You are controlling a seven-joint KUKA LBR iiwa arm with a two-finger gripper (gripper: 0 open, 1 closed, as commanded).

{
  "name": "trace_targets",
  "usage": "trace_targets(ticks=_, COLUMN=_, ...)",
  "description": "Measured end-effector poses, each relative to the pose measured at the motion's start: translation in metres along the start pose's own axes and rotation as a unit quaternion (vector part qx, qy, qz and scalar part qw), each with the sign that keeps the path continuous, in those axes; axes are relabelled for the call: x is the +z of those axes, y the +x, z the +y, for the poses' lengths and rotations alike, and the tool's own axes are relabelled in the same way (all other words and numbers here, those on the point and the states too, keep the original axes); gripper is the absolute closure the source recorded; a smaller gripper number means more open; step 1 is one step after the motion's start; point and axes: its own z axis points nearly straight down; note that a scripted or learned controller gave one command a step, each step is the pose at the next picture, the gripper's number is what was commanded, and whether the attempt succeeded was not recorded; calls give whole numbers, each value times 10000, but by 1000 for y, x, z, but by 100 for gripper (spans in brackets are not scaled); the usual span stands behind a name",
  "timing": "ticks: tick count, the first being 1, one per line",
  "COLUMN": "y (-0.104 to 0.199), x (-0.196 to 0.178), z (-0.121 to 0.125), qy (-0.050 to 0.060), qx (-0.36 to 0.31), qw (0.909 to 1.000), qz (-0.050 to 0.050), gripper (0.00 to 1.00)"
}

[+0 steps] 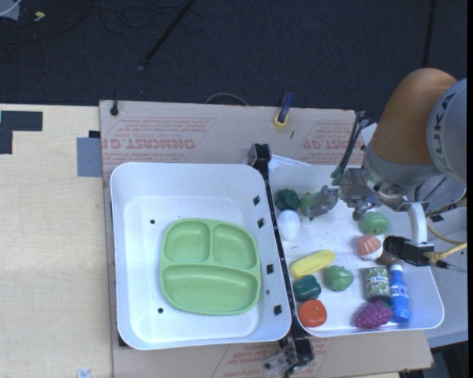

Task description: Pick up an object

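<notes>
The gripper (325, 201) hangs low over the upper part of the right bin (433, 309), right of centre in the frame, its grey metal tip just beside a dark green toy vegetable (287, 200) and a smaller green piece (307, 204); whether its fingers are spread or pressed together cannot be told from this angle, and nothing is seen pinched between them. Just below those pieces lies a white egg (288, 224) against the bin's left wall. Lower in the same bin sit a yellow banana (312, 263), a dark green pepper (307, 288), a light green pepper (339, 278) and a red tomato (312, 313). Toward the bin's right side are a green apple (374, 224), a pink-and-white toy (369, 246), a small green can (376, 283), a blue bottle (399, 293) and a purple bunch of grapes (374, 315). The arm (414, 128), orange above the wrist, reaches in from the right edge of the frame. The left bin (134, 203), at centre frame, holds a light green divided plate (210, 266). Both bins rest on a sheet of cardboard (181, 136) laid over the pale wooden bench (39, 258)
</notes>
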Motion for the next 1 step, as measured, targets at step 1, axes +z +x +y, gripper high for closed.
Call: trace_targets(ticks=1, y=0, x=-6, z=2, qy=-53, qx=-8, qw=10000, qz=-7, gripper=0)
